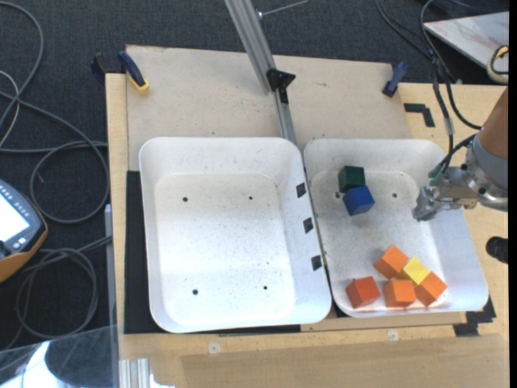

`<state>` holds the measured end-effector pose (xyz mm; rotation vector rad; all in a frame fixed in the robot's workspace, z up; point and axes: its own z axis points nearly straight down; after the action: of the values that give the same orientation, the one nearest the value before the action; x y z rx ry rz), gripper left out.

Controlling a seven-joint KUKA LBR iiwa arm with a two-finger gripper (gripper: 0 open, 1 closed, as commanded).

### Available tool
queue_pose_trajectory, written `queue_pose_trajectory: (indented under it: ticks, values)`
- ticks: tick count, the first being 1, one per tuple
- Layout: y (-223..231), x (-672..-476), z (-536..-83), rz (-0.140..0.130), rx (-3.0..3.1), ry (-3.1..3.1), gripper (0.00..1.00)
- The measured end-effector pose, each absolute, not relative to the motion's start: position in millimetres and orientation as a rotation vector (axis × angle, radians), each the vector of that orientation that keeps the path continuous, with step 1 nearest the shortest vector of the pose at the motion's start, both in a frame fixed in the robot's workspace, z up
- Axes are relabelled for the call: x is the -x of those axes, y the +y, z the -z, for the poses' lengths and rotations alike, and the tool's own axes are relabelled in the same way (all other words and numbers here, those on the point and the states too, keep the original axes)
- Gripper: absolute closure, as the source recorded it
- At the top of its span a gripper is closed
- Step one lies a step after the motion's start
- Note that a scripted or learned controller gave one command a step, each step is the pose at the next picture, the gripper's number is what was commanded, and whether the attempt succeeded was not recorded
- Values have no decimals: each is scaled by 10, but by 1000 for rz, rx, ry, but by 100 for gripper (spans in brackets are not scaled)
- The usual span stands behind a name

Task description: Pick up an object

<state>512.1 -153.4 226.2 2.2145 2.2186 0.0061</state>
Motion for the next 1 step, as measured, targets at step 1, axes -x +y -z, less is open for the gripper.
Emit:
queue_pose_trajectory:
  ticks: [1]
  values:
    - [-981, -5327, -2377, -6, -2211, 2229, 100]
